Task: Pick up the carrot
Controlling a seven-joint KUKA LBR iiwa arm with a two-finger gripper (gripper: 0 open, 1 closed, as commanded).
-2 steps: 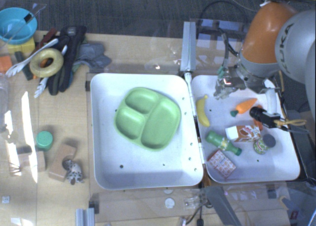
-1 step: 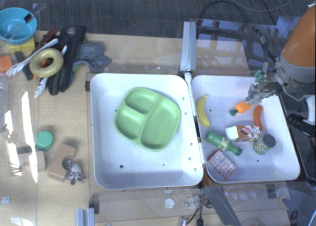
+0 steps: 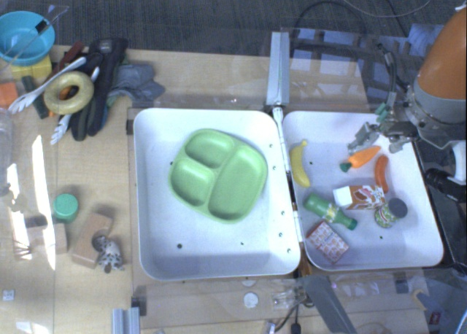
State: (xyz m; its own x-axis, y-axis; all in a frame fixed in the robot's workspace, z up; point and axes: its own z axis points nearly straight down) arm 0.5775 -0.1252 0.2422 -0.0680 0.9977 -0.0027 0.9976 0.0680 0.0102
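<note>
The carrot (image 3: 364, 157), orange with a green top at its left end, lies slantwise in the upper part of the right bin (image 3: 430, 252). My gripper (image 3: 380, 138) hangs just above and behind it, at the bin's upper right. Its two grey fingers stand spread apart, one finger (image 3: 362, 136) left of the carrot's thick end and the other to the right. The gripper is open and nothing sits between the fingers. The carrot rests on the bin floor.
Close to the carrot lie a red-orange sausage (image 3: 381, 172), a small carton (image 3: 361, 196), a can (image 3: 392, 211), a green bottle (image 3: 330, 210), a banana (image 3: 299, 163) and a checkered packet (image 3: 327, 241). A green divided plate (image 3: 219, 174) sits in the left bin (image 3: 157, 252).
</note>
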